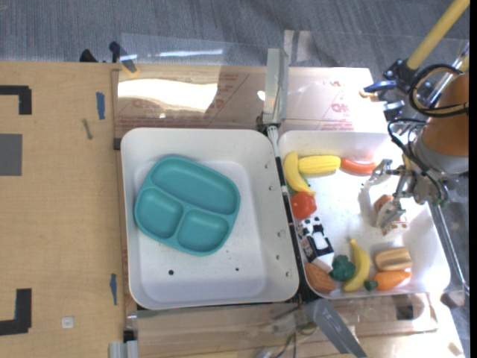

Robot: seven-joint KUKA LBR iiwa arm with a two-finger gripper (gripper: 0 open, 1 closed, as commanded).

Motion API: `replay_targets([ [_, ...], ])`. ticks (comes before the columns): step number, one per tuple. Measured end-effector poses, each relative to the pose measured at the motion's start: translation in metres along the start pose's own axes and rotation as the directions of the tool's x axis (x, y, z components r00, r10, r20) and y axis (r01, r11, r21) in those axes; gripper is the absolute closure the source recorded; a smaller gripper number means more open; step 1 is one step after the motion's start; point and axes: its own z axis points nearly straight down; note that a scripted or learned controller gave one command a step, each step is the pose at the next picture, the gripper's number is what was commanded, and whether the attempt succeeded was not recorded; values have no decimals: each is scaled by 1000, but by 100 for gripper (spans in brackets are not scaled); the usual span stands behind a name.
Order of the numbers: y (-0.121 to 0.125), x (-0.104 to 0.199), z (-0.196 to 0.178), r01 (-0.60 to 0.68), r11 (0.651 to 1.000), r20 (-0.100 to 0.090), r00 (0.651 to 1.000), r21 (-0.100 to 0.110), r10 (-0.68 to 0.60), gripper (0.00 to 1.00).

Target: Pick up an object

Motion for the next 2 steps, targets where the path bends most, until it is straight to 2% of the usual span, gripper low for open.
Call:
replay_targets([
  [1,-2,37,-1,-9,1000,1,1000,0,9,0],
  [2,39,51,-2,-113,994,2,994,0,113,0],
])
